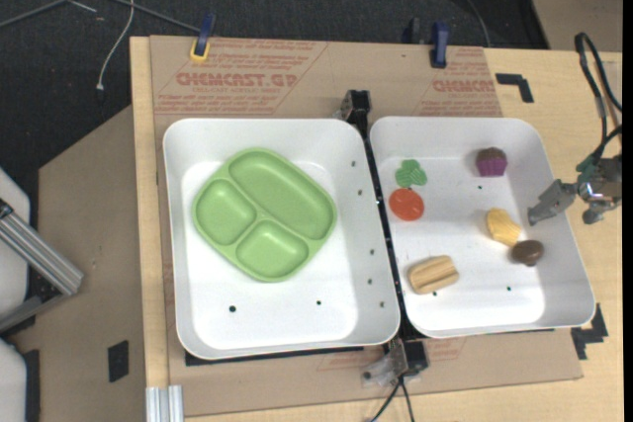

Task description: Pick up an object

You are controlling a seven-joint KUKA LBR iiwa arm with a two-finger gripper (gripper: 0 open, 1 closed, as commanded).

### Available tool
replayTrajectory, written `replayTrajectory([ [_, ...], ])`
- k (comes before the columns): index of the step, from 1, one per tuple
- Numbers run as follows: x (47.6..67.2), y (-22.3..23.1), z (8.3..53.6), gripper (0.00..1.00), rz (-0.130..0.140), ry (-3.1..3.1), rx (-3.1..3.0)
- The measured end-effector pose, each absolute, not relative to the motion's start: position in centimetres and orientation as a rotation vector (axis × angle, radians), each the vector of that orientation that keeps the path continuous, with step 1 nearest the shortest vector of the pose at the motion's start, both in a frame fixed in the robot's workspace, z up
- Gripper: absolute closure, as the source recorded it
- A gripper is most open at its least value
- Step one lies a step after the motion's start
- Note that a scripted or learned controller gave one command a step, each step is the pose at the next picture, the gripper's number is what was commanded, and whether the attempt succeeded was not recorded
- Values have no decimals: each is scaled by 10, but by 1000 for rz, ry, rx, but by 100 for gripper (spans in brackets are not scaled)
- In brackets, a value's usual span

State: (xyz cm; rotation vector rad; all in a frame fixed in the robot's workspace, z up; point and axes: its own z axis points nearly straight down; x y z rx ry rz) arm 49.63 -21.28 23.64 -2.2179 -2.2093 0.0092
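two-finger gripper (550, 204) at the right rim of the right-hand white bin (465, 311), entering from the right edge of the camera view. one grey finger is seen pointing down and to the left over the rim; whether the fingers stand wide or narrow cannot be told at this size, and nothing shows between them. nearest to the claw lie a yellow oblong piece, perhaps a lemon or banana toy (503, 227), and just below and right of it a small dark brown round object (527, 252), the two almost touching. further out: a purple rounded object (492, 161) near the bin's far wall, a tan bread-like roll (432, 274) toward the near left, and beside the dividing wall a red tomato-like ball (406, 205) with a green leafy piece (411, 175) just above it. the left-hand white bin (198, 311) holds a green three-compartment plate (263, 211), lying flat with nothing in it.

progress, as judged: the pick is not yet made; every candidate object rests on the bin floor, apart from the claw. what is left is the whole of it: approach, closing, lift.

pose: only the wrist end of the arm is seen, low at the bin's edge; the yellow and brown pieces look the readiest targets.
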Motion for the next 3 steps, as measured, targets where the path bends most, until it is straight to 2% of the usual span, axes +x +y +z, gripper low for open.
replayTrajectory([
  [1,499,-212,243,0,0,-2222,-2221],
  [3,493,-212,143,0,0,-2220,-2220],
])
